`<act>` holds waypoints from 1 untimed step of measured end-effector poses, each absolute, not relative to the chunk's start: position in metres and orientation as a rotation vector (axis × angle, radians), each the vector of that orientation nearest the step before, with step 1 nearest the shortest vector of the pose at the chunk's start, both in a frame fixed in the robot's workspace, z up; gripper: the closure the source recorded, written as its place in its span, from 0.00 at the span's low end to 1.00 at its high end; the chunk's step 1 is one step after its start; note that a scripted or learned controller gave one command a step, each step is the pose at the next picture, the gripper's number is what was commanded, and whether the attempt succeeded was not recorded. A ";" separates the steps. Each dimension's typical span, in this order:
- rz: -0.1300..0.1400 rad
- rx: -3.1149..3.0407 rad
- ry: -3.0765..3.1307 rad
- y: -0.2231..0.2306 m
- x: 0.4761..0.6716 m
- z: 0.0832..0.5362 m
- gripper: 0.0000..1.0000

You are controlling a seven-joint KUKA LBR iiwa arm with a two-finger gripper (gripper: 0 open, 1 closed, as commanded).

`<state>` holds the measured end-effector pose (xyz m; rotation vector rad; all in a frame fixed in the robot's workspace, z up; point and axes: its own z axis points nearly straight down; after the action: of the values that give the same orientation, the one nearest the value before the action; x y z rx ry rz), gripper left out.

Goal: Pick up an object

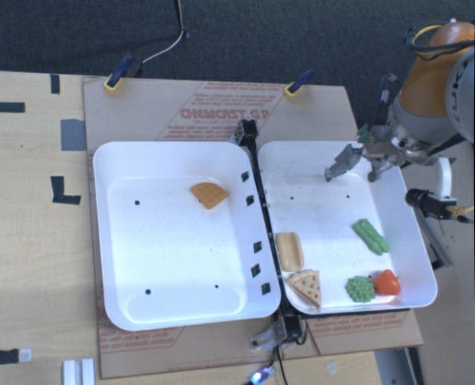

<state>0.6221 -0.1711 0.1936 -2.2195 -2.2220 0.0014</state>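
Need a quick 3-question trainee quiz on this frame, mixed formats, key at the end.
1. True or false: the orange wafer lies in the left bin.
2. Which item lies closest to the red tomato? A) the bread roll B) the broccoli C) the green pod
3. Fill in: the gripper hangs over the far part of the ____ bin.

Key:
1. True. It is the lone item there.
2. B. The broccoli sits right beside the tomato in the near right corner of the right bin.
3. Right. Nothing shows between its fingers.
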 end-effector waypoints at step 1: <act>-0.001 -2.216 -2.226 -0.118 0.631 0.219 0.00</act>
<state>0.6315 -0.1183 0.2185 -2.2165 -2.2262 -0.0015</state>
